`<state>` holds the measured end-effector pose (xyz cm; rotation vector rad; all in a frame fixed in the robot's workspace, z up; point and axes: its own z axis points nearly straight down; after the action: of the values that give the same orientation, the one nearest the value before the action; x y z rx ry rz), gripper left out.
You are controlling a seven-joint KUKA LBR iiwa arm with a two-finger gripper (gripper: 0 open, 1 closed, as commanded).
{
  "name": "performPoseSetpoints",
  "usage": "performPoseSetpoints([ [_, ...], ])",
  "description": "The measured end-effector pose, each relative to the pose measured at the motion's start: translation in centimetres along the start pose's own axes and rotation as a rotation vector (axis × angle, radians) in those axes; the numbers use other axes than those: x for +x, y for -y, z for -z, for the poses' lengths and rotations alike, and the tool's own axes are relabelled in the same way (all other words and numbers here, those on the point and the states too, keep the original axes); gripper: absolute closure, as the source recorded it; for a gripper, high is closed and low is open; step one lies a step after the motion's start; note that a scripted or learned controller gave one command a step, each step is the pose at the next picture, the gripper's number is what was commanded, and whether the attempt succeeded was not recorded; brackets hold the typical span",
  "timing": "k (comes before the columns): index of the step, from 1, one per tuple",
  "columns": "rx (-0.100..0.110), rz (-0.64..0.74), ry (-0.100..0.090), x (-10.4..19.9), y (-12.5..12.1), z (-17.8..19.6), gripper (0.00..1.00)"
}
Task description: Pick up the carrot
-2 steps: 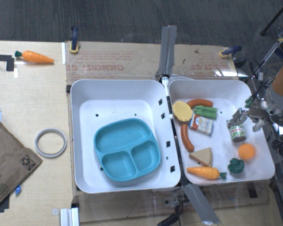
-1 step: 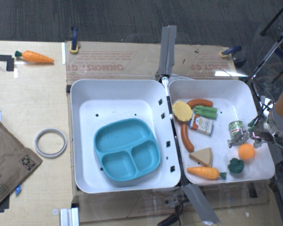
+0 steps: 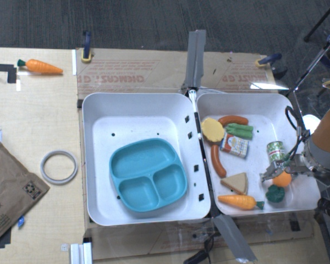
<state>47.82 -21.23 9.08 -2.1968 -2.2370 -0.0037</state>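
The carrot (image 3: 239, 202), orange with a green stub at its right end, lies flat along the front wall of the right bin (image 3: 264, 106). My gripper (image 3: 274, 175) hangs low at that bin's right side, to the right of the carrot and slightly behind it. It is right against a small orange fruit (image 3: 284, 180). Nothing of the carrot is under it. A second carrot (image 3: 39, 66) lies outside the bins on the bench at the far left.
The right bin also holds a yellow disc (image 3: 213, 130), two sausages (image 3: 218, 159), a green vegetable (image 3: 239, 130), a small carton (image 3: 235, 146), a can (image 3: 274, 150), a bread wedge (image 3: 236, 182) and a green lump (image 3: 275, 194). A blue divided plate (image 3: 148, 174) lies in the left bin. A tape ring (image 3: 59, 166) sits on the bench.
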Motion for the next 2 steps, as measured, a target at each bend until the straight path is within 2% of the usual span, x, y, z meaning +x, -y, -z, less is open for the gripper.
performPoseSetpoints([
  [1, -0.001, -0.006, 0.004, -0.24, 0.03, 0.89, 1.0],
  [2, 0.001, -0.004, 0.002, -0.12, 0.01, 0.88, 0.0],
])
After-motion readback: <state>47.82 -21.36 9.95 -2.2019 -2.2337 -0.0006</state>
